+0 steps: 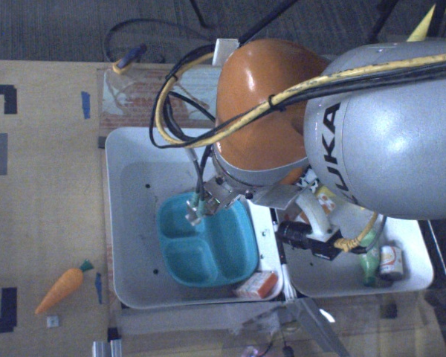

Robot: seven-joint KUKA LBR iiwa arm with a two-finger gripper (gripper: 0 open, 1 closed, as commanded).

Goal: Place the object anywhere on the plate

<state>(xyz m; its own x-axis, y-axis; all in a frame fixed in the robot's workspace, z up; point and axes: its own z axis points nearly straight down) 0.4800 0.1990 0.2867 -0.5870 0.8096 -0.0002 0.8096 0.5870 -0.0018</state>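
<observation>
the arm [342, 125] reaches in from the right and its orange band hangs over the left bin [126, 199], with the gripper [195, 210] low above the blue plate [208, 248]. the plate is a divided one with several compartments, lying in the middle of that bin, and the gripper tip sits over its upper-left compartment, close to or touching the surface; i cannot tell which. whether the jaws are wide or narrow i cannot tell either, since the wrist hides most of them and only a small pale tip shows. no object shows clearly between them, so i would not say anything is held. which thing is the task's object is also unclear: an orange and white item [258, 285] lies at the lower right of the left bin, just beside the plate's edge, and several small things, among them a green one [369, 262], lie in the right bin [416, 274] partly under the arm. a toy carrot [59, 288] lies out on the bench [44, 199], well apart from both bins. judging from the pose over the plate, the step in hand looks like the placing or release. if something is in the gripper, the next move calls for letting go over a compartment and lifting straight up without dragging the plate.
</observation>
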